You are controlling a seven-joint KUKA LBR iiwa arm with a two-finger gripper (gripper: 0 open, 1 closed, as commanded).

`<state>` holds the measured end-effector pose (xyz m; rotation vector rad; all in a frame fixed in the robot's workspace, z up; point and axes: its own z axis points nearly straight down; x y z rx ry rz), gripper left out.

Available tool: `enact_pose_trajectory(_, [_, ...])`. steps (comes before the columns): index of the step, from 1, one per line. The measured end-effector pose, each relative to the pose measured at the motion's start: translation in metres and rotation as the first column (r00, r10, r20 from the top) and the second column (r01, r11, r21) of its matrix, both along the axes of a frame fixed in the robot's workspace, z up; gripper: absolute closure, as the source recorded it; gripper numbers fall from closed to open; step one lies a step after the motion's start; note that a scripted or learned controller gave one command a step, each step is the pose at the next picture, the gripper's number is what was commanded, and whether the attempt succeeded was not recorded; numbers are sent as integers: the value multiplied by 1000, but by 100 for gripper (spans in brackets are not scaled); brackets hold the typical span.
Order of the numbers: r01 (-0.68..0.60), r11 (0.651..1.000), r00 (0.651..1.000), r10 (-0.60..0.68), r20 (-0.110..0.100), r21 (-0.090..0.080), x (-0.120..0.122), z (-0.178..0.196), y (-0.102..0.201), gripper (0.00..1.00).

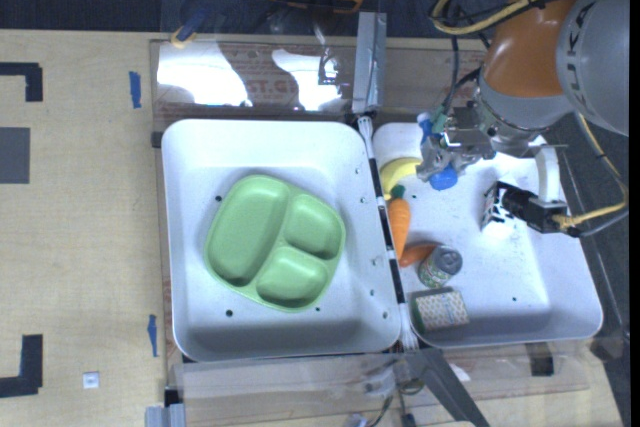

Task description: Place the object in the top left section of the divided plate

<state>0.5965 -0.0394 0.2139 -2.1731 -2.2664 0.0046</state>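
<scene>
Pale wooden bench fills the left side of the frame, and two shallow white bins stand on it side by side. At the middle of the left bin lies the green divided plate, with its one big section toward the left of the frame and two smaller sections toward the right. The grey arm with the orange band comes in from the upper right, and its gripper hangs over the upper left part of the right bin. Whether the gripper is open or closed, I cannot tell, and nothing is seen held in it. Just left of the gripper lies a yellow banana, close to the bin's left wall. Below the banana is an orange carrot, along the same wall. Lower there is a small can lying on its side, and under it a speckled green block at the lower left corner of this bin. Which of these is the task's object I cannot tell; all of them are in the right bin, well apart from the plate.
</scene>
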Motion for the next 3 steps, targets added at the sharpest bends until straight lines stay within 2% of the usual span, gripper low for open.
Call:
enact_pose_trajectory(1, [-233,973,973,233,-2,3,-8,-31,91,100])
enact_pose_trajectory(2, [-261,965,965,261,3,0,31,11,86,100])
enact_pose_trajectory(3, [-523,852,852,523,0,3,-1,12,171,100])
